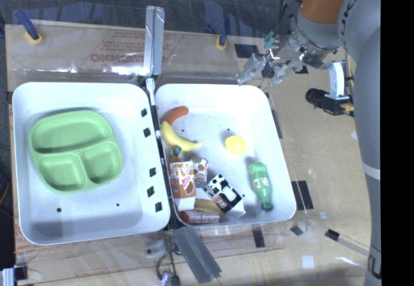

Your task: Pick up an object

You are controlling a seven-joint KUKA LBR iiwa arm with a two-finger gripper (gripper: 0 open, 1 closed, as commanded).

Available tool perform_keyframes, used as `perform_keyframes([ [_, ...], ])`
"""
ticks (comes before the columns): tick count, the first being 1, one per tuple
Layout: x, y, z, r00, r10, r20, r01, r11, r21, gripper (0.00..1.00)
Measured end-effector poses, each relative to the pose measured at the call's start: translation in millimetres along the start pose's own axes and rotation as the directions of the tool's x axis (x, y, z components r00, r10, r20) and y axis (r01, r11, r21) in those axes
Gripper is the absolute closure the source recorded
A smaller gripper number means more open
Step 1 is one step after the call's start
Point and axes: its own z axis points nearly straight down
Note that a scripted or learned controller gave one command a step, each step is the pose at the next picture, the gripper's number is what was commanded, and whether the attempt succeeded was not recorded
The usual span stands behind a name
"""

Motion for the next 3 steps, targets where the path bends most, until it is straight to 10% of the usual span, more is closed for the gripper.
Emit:
perform_keyframes([
  [1,9,-19,133,1.0,-0.021,0.0,0.021,1.0,0.001,0.0],
  [2,25,-18,100,0.947,-0.321,0.003,0.321,0.947,-0.005,0.0],
  [3,37,-6,195,0.919,-0.395,0.002,0.395,0.919,-0.004,0.0],
])
